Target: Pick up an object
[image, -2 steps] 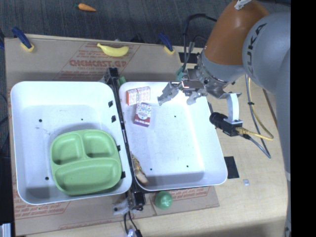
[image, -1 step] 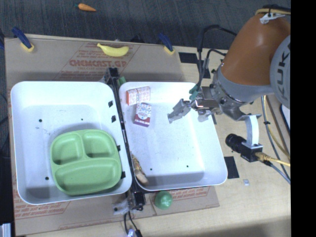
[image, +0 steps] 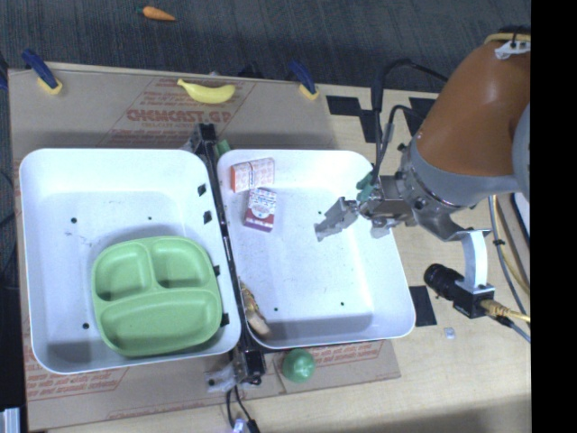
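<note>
The claw (image: 332,222) hangs over the middle of the right bin (image: 383,282), reaching in from the bin's right side, and whether it is spread or pressed together cannot be told from this slanted look; nothing shows between its tips. The nearest things to pick lie toward the bin's upper left corner: a small red and white packet (image: 261,208) just left of the claw, and an orange and white box (image: 251,173) beyond it, close to the bin's back wall. The packet's long side runs roughly front to back, slightly tilted, and the box lies more across the bin. The packet looks like the easier target, since a short sideways move to the left would likely put the claw above it. A small tan object (image: 253,315) rests in the bin's front left corner. The left bin (image: 54,179) holds a green divided plate (image: 158,291) in its front half.
</note>
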You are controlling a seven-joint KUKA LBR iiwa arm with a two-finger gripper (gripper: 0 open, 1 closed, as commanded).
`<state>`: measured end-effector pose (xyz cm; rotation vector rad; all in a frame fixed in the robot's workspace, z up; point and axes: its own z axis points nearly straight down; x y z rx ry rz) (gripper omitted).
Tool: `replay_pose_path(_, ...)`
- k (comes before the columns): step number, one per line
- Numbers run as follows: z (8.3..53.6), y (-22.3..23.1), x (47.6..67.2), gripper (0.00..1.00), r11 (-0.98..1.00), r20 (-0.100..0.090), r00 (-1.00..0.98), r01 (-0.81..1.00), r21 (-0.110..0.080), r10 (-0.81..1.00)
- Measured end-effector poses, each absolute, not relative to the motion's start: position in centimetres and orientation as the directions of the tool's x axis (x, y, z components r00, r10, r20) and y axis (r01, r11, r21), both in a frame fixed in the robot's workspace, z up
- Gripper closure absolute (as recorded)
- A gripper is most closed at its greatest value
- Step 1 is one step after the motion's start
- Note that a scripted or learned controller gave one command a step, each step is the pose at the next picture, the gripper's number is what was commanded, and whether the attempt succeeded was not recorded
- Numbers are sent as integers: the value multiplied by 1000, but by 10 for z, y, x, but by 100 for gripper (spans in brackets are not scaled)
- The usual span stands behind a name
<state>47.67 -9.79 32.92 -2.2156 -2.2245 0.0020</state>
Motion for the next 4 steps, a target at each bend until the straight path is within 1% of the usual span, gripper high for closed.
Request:
replay_pose_path(1, 213, -119, 476, 0, 6, 0, -6, 1000, -4, 1000)
replay_pose_path(2, 249, -48, 477, 0, 10, 0, -10, 1000, 0, 1000)
replay_pose_path(3, 249, -49, 477, 0, 8, -1, -8, 1000, 0, 1000)
replay_pose_path(4, 334, 21, 477, 0, 8, 0, -8, 1000, 2, 1000)
